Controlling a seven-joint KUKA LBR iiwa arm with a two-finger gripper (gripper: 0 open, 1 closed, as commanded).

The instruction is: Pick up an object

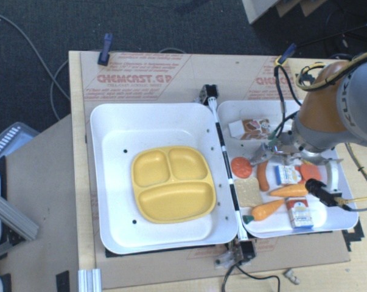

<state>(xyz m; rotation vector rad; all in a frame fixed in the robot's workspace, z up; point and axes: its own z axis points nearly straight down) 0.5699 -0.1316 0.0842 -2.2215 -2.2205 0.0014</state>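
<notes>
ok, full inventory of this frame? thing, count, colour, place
bins: 2, white, side by side on the bench
tray: 1, yellow, three compartments, middle of left bin
tomato: 1, red, right bin near the divider
carrots: 2, orange, front of right bin
small boxes: about 3, white with red or blue print, right bin
tan slab: 1, right bin, left of the carrots
clips: 2, blue, back edge of the board
cables: several, on dark carpet and around the bench
arm: 1, grey with orange band, over right bin
tool: 1, low over the right bin's items; grip unclear
</notes>
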